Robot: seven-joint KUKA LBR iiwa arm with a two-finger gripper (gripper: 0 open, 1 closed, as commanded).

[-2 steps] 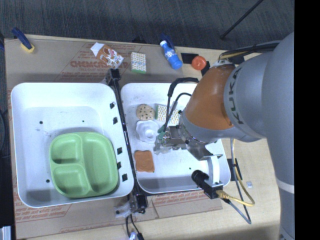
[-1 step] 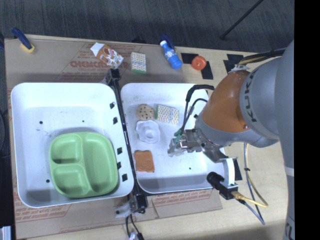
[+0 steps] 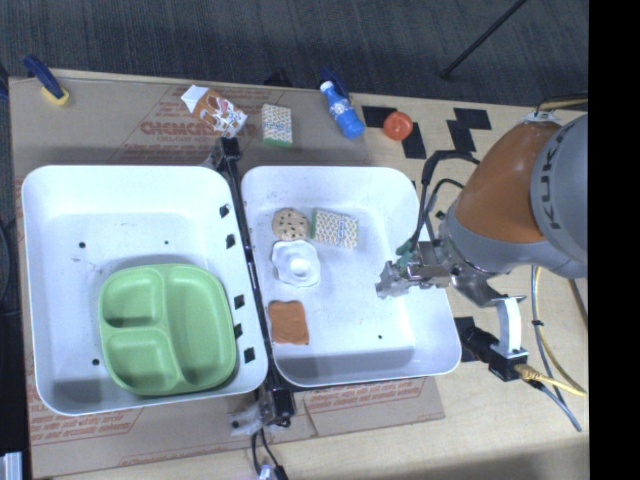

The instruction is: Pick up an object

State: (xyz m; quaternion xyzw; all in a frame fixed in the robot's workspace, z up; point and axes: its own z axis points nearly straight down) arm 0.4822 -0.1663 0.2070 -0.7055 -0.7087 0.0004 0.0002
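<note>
In the right bin (image 3: 340,358) lie a round cookie (image 3: 290,223), a checkered green-and-white packet (image 3: 336,228), a small white cup (image 3: 297,264) and an orange-brown slab (image 3: 289,322). My gripper (image 3: 392,281) hangs over the right side of this bin, to the right of the cup and apart from all these objects. Nothing shows between its fingers. The grey arm with the orange band (image 3: 505,203) reaches in from the right.
The left bin (image 3: 60,193) holds a green divided tray (image 3: 166,328). Behind the bins on the cardboard lie a snack wrapper (image 3: 213,111), a small green packet (image 3: 276,125), a blue bottle (image 3: 343,110), an orange ball (image 3: 398,124) and a blue-and-yellow clip (image 3: 47,80).
</note>
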